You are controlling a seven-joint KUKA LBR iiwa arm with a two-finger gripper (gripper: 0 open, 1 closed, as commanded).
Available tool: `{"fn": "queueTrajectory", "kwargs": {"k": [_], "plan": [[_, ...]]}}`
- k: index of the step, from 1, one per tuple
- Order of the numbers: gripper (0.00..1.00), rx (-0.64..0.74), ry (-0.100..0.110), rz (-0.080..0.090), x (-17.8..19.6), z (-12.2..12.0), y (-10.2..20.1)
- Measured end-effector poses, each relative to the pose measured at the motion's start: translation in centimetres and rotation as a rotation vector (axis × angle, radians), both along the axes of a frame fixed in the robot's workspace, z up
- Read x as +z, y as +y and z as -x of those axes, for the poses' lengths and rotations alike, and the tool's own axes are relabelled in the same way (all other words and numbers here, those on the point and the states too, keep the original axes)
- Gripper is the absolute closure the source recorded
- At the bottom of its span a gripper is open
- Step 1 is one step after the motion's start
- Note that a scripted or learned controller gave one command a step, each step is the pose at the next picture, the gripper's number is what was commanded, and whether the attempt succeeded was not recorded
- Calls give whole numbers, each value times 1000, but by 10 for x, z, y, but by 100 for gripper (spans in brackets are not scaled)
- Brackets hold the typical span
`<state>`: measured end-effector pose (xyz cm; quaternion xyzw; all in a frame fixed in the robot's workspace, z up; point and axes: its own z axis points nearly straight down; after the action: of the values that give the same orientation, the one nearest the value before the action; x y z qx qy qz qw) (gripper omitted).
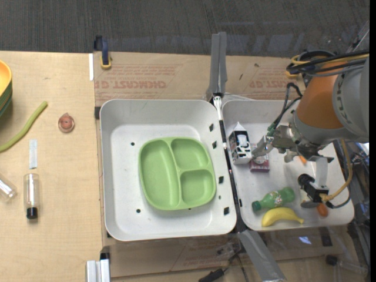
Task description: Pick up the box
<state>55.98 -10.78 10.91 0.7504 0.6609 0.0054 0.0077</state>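
— Box (pixel 239 145)? 
— In the right bin (pixel 343 215), upper-left part, tilted, close against the divider wall. White carton with dark print, peaked top.

— And the gripper (pixel 262 150)? 
— Just beside the box, at about three o'clock from it. Reaching in from the right under the orange band of the arm (pixel 329 104). Fingertips hanging over a small purple packet (pixel 259 165) lying at five o'clock from the box. Nothing visible between the fingers; box apart from them.

— Open or closed? 
— Impossible to tell: metal tips too small and blurred against the cables.

— Anything else hard to read? 
— Arm cut off by the right edge. Black and orange fittings at the bin's right side, half lost among the wires. Print on the box illegible.

— Counts? 
— Two white bins. One green divided tray (pixel 176 173) in the left bin (pixel 114 228), three compartments. In the right bin: one box, one purple packet, one green bottle (pixel 274 198) at six o'clock, one banana (pixel 281 217) touching it just below.
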Motion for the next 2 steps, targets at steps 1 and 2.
{"fn": "queueTrajectory", "kwargs": {"k": [1, 2], "plan": [[0, 48, 5, 5, -7, -21, 5], [0, 109, -6, 10, -6, -20, 5]]}}
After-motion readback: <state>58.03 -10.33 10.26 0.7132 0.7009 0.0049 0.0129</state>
